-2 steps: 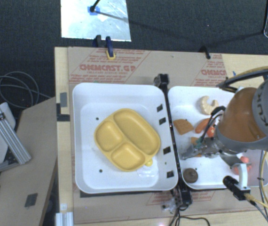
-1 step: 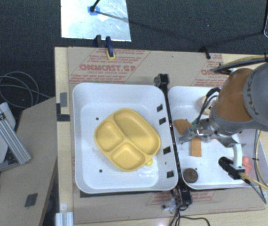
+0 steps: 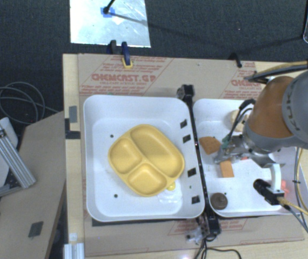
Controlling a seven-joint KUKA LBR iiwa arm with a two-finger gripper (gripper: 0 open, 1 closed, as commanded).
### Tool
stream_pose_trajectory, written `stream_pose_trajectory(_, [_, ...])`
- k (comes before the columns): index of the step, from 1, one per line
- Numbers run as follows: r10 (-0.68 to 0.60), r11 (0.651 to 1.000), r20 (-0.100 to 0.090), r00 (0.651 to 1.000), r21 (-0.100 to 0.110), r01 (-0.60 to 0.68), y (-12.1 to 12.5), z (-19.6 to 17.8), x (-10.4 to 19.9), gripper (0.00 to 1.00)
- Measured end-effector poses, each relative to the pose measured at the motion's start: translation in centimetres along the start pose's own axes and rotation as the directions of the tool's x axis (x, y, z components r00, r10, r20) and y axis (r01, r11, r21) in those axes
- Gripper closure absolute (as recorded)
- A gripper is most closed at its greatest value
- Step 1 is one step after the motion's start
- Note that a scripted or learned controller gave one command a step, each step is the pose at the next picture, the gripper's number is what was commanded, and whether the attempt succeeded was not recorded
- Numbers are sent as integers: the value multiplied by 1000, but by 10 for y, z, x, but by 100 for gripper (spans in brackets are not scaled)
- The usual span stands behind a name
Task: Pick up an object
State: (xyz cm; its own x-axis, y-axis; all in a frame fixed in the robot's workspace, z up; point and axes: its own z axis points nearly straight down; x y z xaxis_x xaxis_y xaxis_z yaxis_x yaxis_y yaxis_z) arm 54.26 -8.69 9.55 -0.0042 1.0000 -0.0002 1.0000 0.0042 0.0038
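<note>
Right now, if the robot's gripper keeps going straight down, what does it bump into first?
Probably the orange block just below the gripper, near the brown piece in the right bin. Depth is unclear.

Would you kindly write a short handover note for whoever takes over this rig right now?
Pincer: low in the right bin, near its left side; whether it is open or shut cannot be told.
Things: brown piece and orange block close by the pincer; round brown disc at the bin's near edge. Yellow divided tray lies in the left bin.
Done: no grasp visible.
Left: grip and lift one thing.
</note>
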Motion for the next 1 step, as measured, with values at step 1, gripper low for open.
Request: stream_pose_trajectory(1, [-8, 1000, -3, 1000, -6, 8, 4, -95, 83, 100])
